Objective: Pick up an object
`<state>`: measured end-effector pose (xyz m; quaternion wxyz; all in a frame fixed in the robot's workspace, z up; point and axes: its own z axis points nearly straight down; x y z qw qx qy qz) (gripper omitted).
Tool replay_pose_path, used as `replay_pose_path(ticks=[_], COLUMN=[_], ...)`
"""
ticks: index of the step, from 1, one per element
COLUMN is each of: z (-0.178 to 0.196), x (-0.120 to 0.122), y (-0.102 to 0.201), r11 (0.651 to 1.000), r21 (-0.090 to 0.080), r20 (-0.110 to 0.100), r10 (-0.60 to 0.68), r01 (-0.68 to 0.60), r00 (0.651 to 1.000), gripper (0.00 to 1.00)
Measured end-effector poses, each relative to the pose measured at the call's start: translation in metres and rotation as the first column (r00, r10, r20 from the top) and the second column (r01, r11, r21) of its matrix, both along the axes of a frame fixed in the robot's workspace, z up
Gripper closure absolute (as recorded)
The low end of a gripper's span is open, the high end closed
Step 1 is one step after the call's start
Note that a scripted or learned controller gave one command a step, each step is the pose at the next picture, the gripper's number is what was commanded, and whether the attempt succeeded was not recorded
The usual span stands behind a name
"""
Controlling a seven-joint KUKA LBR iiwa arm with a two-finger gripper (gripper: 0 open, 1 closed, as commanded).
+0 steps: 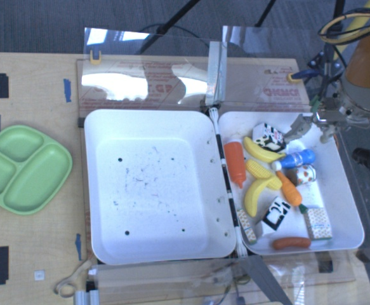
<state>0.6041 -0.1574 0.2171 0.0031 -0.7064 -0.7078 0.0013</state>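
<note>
Bright, even light falls from overhead and washes out the white bins [150,189]. Harsh glare streaks the clear panels [146,75] behind them. Shadows are faint. The whole view is a little soft, perhaps blurriest around the arm [362,68].

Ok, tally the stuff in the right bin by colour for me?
Yellow: 3, all banana-like
Orange: 2
Black-and-white: 2
Blue bottle: 1
Red sausage: 1
Total: 9; smaller pieces too unclear to count.
</note>
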Motion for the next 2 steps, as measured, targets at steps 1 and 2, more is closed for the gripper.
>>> replay_pose_path(ticks=[1,2], z=[-0.103,-0.115], x=[-0.003,-0.025], y=[0.042,0.032], r11=[0.996,0.983], r21=[-0.001,-0.007], r20=[0.002,0.043], r10=[0.094,0.186], r01=[-0.094,-0.186], r00=[0.996,0.982], gripper=[0.00,0.00])
